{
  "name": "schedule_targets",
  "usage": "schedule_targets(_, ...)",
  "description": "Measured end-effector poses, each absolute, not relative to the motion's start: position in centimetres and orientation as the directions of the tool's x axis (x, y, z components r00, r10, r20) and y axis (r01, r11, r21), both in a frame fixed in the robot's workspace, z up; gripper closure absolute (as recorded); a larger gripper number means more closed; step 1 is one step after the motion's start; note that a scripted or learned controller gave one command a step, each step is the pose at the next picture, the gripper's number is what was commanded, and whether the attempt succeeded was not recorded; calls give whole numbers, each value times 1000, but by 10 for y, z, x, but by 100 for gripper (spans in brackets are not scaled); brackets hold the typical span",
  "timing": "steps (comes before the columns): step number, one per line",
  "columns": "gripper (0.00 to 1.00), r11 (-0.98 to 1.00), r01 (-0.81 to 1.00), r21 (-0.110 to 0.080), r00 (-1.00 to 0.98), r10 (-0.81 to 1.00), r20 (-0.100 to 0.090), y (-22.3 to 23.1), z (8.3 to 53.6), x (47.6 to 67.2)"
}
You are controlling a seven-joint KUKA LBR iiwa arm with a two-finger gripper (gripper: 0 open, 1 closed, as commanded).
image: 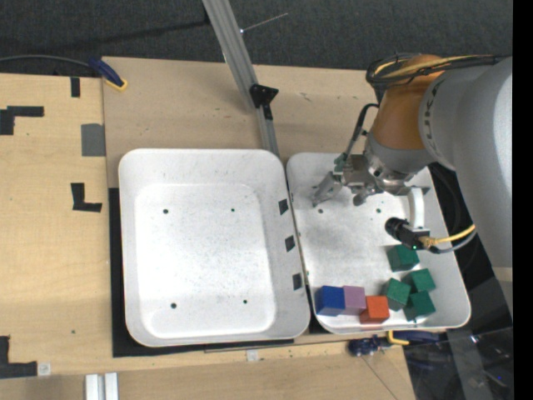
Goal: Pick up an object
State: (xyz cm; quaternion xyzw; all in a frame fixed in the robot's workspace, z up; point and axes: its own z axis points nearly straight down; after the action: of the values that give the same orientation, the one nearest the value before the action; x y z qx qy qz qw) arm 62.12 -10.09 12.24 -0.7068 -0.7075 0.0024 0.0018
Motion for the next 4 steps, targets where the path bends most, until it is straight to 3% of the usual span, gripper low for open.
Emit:
schedule_targets(1,100,3,1000,-3,-3,1000,0,-100,135,622)
schedule_targets(2,100,2,1000,5,-2,1000,0,-95,198,623)
schedule_targets(3,100,2,1000,1,-2,1000,0,-94,212,623)
schedule_targets(4,100,7,1000,-1,-7,1000,2,-31,211,636)
